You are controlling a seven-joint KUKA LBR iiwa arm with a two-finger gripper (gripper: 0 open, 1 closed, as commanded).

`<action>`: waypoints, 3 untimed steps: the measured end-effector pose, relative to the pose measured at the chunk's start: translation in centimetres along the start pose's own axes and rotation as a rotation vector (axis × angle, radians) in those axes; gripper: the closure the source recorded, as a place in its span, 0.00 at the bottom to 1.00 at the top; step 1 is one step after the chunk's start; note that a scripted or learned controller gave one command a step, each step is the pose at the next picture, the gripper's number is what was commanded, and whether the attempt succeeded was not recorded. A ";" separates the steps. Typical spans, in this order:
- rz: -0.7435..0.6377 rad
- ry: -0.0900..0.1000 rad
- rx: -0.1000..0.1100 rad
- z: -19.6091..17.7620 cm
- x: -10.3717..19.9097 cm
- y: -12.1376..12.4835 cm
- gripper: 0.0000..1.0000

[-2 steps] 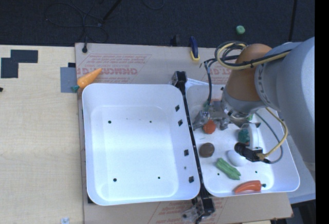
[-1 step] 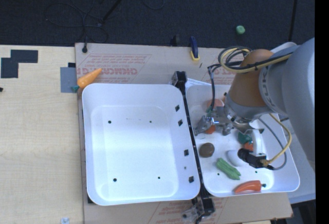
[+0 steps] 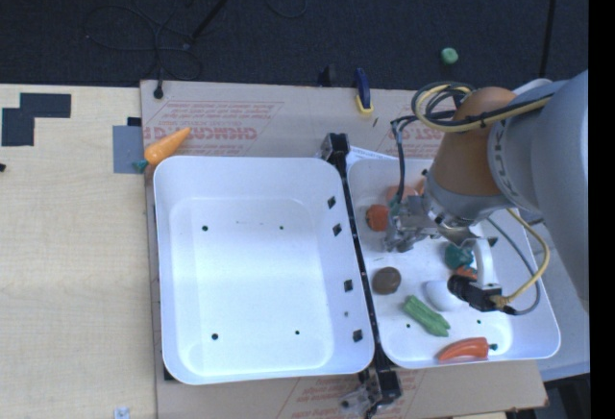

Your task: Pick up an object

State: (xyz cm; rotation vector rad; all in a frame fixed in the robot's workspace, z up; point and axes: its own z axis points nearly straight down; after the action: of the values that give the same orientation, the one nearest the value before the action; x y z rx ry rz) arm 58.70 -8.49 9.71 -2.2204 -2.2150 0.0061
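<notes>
The arm comes in from the right of the frame and bends down into the right bin [image 3: 538, 345], so that its pincer [image 3: 404, 233] stands low over the upper left part of that bin, just beside a small red-orange ball-like toy [image 3: 378, 215]. I judge this toy to be the most likely target, because the pincer is nearest to it – but the task names no special object, so any of the pieces could serve. If the pincer is released or clenched I cannot tell; the metal parts there are too small and too dark to read, and I see no object carried in it.

The objects lie loose and scattered on the bin floor, probably so that a program can try grasps at random places. In the right bin I count six: the red-orange toy, one brown round piece [image 3: 386, 280] in the middle, one green pod-shaped vegetable [image 3: 426, 316], one red-orange pepper-like piece [image 3: 463, 349] near the lower edge, one white rounded piece [image 3: 438, 293] and one teal piece [image 3: 457, 257], partly covered by cables.

The left bin [image 3: 173, 244] carries no objects. One orange toy carrot [image 3: 165, 145] lies outside on the desk [image 3: 67, 244], touching the upper left corner of the left bin – out of play, I think
</notes>
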 end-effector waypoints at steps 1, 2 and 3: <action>0.002 -0.001 -0.003 0.9 -4.7 -6.4 1.00; 0.004 0.000 -0.003 -0.1 -4.6 -6.3 1.00; -0.002 0.000 -0.007 0.9 -6.3 -8.9 1.00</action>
State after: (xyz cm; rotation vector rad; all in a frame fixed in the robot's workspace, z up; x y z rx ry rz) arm 49.74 -14.80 8.83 -2.2214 -2.2203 -0.0017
